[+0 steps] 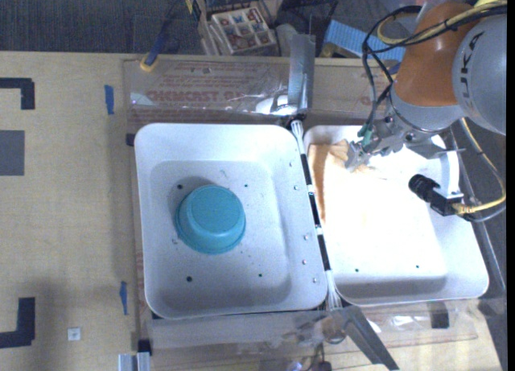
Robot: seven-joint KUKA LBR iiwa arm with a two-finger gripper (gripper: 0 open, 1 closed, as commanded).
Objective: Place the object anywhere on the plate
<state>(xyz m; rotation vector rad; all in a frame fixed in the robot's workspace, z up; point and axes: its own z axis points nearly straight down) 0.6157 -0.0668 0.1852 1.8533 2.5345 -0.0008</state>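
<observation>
The grey arm (483, 63) enters from the upper right of the frame, its orange band (430, 55) bulking just above the wrist. The wrist angles down and to the left, carrying the gripper (358, 156) to right of centre in the upper half of the frame. Its small fingers are too blurred to read
</observation>
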